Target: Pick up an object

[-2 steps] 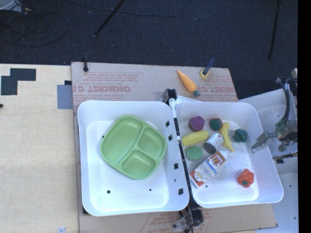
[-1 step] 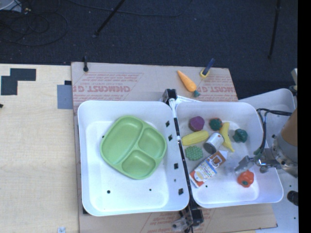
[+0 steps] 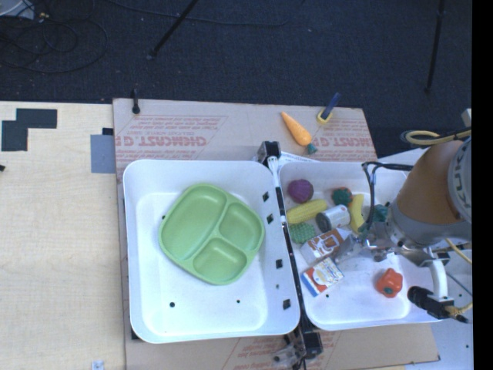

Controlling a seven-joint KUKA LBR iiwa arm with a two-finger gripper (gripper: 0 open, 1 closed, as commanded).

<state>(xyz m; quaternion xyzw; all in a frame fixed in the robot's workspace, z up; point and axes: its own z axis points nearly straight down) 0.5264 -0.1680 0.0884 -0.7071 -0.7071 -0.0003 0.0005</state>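
Small carton [image 3: 324,244] just beside end effector [image 3: 356,243], grip state impossible to tell.

Green divided plate [image 3: 212,233] lies in left bin [image 3: 146,284]; hand [image 3: 356,245] hangs over right bin's [image 3: 362,314] toys

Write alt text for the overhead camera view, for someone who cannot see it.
A grey robot arm reaches from the right into the right white bin, which holds small toys including a yellow corn cob, a purple ball and an orange pepper. The left bin holds a green divided plate. A toy carrot lies on cardboard behind.
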